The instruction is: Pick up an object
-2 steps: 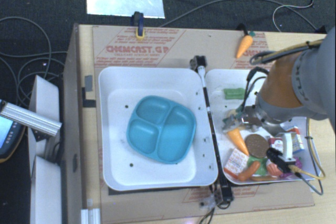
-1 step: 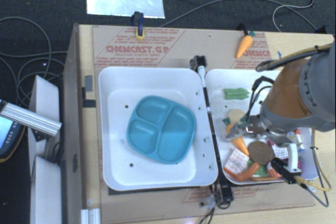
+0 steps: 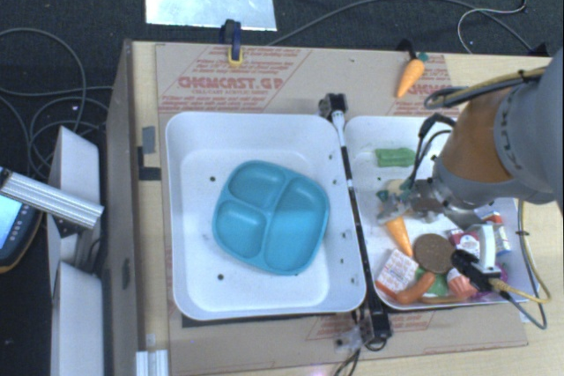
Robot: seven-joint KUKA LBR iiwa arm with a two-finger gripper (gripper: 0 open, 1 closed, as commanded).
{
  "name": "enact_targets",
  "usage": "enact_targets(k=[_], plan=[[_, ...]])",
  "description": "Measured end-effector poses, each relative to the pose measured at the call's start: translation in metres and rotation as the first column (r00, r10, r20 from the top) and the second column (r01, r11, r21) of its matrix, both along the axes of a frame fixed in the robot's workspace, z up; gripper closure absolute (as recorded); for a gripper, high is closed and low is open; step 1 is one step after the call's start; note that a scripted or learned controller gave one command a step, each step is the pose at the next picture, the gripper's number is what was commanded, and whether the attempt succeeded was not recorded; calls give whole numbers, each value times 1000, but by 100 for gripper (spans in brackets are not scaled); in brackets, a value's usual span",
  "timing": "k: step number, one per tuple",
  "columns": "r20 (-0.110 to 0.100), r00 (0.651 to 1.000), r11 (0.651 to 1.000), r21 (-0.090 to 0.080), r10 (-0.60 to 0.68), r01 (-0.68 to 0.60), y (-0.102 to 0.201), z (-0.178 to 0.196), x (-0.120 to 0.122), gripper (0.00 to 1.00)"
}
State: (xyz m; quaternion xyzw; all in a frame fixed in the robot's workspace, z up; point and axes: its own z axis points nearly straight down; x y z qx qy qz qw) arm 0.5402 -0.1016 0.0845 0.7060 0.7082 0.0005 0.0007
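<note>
1. Two white bins sit side by side; the pincer (image 3: 398, 200) is low over the right bin (image 3: 366, 136), among the clutter, so in my judgement the step in hand is the reach toward a pick, not yet a lift.
2. Whether the pincer is open or closed I cannot tell: its tip is a dark, blurred tangle under the grey wrist, and nothing can be seen held in it.
3. The likeliest target is the small orange carrot (image 3: 400, 233), lying just below the pincer and close to it (whether they touch is not clear).
4. Further below the pincer lie a round brown disc (image 3: 432, 252), a printed red-and-white packet (image 3: 396, 270) and an orange-red sausage-like piece (image 3: 414, 288), packed against one another.
5. Above the pincer, well clear, lies a flat green block (image 3: 394, 157).
6. To the pincer's left, across the rims, the left bin (image 3: 189, 189) holds a blue divided plate (image 3: 270, 216) with rounded corners and a smooth plastic look.
7. A second toy carrot (image 3: 410, 75) lies on the cardboard beyond the bins, far above the pincer.
8. The next move calls for centring over one item and closing on its narrow width; the tapered, smooth carrot could slip out, and crowded neighbours may get nudged.
</note>
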Motion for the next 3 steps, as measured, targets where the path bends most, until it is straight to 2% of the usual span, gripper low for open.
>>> enact_targets(k=[1,2,3], plan=[[1,1000,1000,0,1,-1,2,0,67,0],[-1,1000,1000,0,-1,1,10,0,21,0],[0,1000,1000,0,1,-1,10,10,22,100]])
